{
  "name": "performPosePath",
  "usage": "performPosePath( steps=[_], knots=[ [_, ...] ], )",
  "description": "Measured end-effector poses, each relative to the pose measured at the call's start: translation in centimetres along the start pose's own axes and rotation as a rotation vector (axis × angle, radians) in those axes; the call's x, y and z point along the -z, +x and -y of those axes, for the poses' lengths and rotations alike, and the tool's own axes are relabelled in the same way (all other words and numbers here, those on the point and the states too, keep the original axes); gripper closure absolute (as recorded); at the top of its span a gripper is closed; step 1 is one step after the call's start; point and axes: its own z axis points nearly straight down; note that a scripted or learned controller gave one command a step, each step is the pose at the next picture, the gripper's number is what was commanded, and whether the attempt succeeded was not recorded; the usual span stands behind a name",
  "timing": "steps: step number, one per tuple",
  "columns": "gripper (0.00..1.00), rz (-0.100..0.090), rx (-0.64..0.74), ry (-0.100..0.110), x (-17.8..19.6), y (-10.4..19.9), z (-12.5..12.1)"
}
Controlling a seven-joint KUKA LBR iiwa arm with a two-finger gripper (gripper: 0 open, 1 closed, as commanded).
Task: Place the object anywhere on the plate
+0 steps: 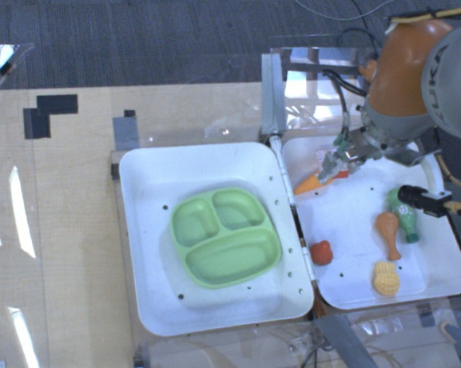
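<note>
The carrot [309,183] lies at the upper left of the right bin [443,281], its red end right at the gripper [334,162], whose finger state I cannot tell. This looks like the pick-up step; next comes carrying it left onto the green plate [225,237]

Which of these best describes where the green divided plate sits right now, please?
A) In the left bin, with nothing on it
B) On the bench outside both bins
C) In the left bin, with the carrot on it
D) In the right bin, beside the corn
A: the green plate lies in the left bin with its compartments bare, while the carrot is in the right bin near the gripper.
</note>
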Motion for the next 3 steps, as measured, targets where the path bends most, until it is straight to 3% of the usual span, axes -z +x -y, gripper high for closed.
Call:
performPosePath(
  steps=[1, 2, 3],
  knots=[
    [1.0, -0.003, -0.101, 0.001, 3.3, 7.2, 0.2],
    [1.0, -0.004, -0.049, 0.003, 3.7, 14.4, 1.3],
    [0.0, -0.004, -0.05, 0.003, 3.7, 14.4, 1.3]
  ],
)
